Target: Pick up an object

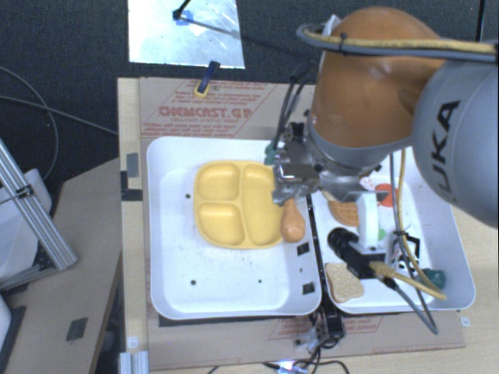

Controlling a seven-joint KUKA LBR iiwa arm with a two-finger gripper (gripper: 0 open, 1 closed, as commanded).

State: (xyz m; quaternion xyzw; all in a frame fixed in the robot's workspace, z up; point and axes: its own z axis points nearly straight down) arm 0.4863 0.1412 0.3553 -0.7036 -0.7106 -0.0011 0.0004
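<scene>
1. Yellow plastic tray [232, 203] lay flat in the left bin [171, 287], untouched.
2. Just right of the tray, a brown sausage-shaped piece [292, 223] rested under the gripper [287, 189]; whether the jaws were released or clenched, I cannot tell.
3. Right of the tray, the toast slice [344, 282] lay unlifted; nothing looked picked yet.

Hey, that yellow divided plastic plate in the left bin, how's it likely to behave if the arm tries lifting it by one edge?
The yellow divided plastic plate looks moulded and rigid, so it should probably stay stiff rather than flop. It seems thin and shallow, so likely light. Its glossy surface and low rim may slip from a pinch, and the orange sausage-shaped toy at its right edge could get nudged.
</scene>
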